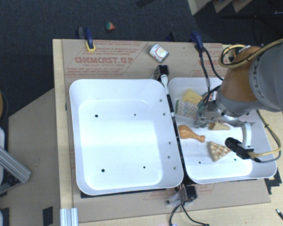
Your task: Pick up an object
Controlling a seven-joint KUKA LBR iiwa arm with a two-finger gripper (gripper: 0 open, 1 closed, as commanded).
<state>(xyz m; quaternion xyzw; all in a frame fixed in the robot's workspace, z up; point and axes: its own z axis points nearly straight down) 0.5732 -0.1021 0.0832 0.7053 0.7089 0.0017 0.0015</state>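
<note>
Right bin (pixel 226 175): gripper (pixel 205 117) low among crowded items, jaws' state untellable. Risk: nudging drumstick toy (pixel 191 133) or pizza slice (pixel 218 150), closing on nothing.

We see white bins (pixel 118 182) | grey arm (pixel 269 76), orange band (pixel 236 86) | tan drumstick (pixel 191 133) | yellow block (pixel 191 97)
</note>
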